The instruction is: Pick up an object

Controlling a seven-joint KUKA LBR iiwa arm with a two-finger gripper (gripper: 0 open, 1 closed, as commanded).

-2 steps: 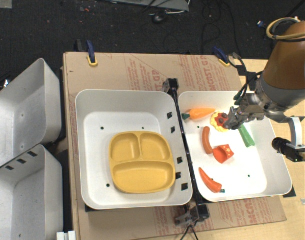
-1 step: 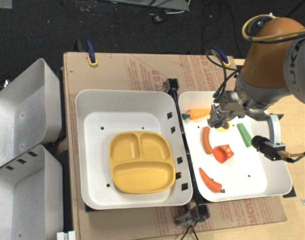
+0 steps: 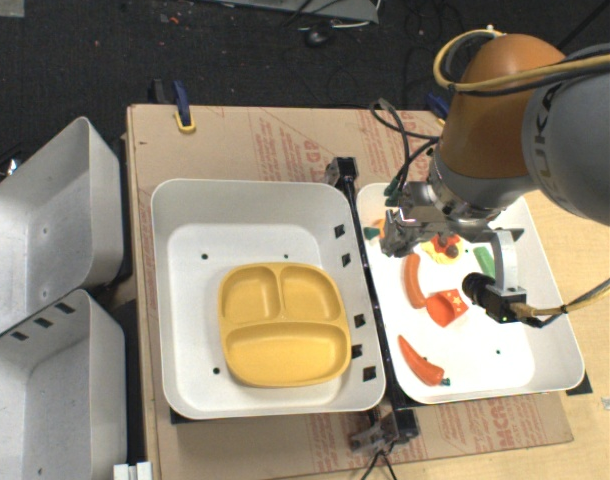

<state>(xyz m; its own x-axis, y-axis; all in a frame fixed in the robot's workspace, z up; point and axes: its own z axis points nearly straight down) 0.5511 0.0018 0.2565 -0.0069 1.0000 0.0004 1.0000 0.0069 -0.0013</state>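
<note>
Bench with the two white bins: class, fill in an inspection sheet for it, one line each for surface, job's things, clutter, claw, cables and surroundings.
Surface: brown board bearing the left bin and the right bin side by side.
Job's things: in the right bin, orange toy carrot, red pepper piece, chili pepper, green piece, small yellow and red item.
Clutter: yellow divided plate in the left bin.
Claw: claw low over the right bin's upper end; finger state hidden.
Cables: yellow cable looped over the arm; black leads behind the bins.
Surroundings: dark floor; white trays at left.
</note>
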